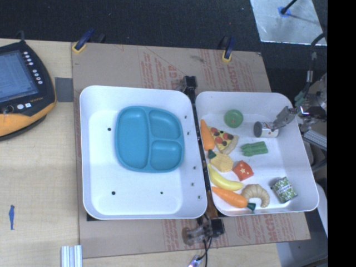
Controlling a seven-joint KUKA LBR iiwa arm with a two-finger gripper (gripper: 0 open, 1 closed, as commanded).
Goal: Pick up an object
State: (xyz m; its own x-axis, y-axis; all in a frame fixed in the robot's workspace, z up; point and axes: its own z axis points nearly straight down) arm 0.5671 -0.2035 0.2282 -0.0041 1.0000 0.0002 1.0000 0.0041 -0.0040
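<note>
Nothing picked yet: no object sits between my jaws, so the whole grasp and lift is left to do. Jaws hang over the right bin's (pixel 290 156) upper right corner, low over bare white floor. Released or clenched, I cannot tell; too small and blurred.

No target is named. My guess is the closest candidates: green ball (pixel 234 118), round, smooth, probably rolls if nudged, near the jaws and toward the bin's back wall; green pod (pixel 254 148), flat, ridged, lying free just below the jaws' spot with clear floor around it. The pod looks like the easier pinch.

Rest of the right bin is crowded along its left side: upper carrot (pixel 206 135) against the left wall, pizza slice (pixel 225 140) touching it, yellow chunk (pixel 221 162) below, red piece (pixel 243 170) just beside that, banana (pixel 224 179), lower carrot (pixel 229 197) and croissant (pixel 257 193) touching at the front. Green-labelled can (pixel 284 189) lies tilted in the front right corner, apart from the others.

The left bin (pixel 139 196) holds a blue divided plate (pixel 149 139) only. Both bins sit on cardboard (pixel 167 65) clamped to the tabletop (pixel 39 177). An orange teach pendant (pixel 22 90) lies far left. My arm (pixel 312 102) comes in from the right edge.
</note>
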